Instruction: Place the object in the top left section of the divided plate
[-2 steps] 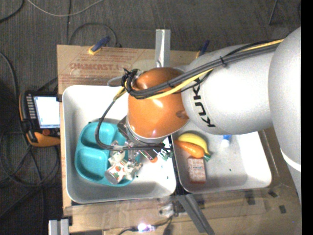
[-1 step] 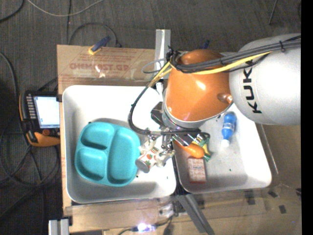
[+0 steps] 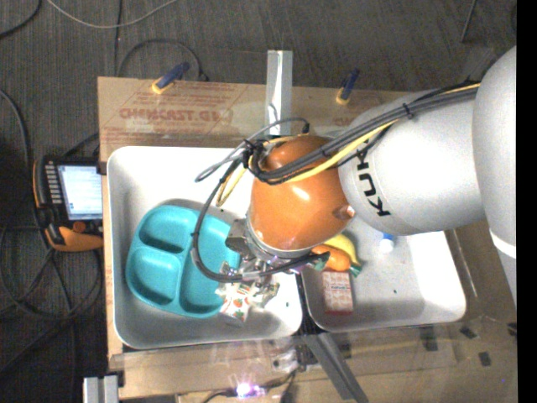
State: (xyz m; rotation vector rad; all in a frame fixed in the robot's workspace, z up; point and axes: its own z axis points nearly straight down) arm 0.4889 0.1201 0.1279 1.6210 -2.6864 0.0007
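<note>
Plate: smooth teal plastic, rounded sections | gripper: at its right rim, closure indiscernible | bin: glossy white

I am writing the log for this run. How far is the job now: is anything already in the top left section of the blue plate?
Done: nothing visible yet; the visible sections of the divided plate look bare. In hand: the gripper hangs over the plate's right edge in the left bin, with a small white patterned object beneath it; whether it is gripped is unclear. Left: placing the object in the top left section.
</note>
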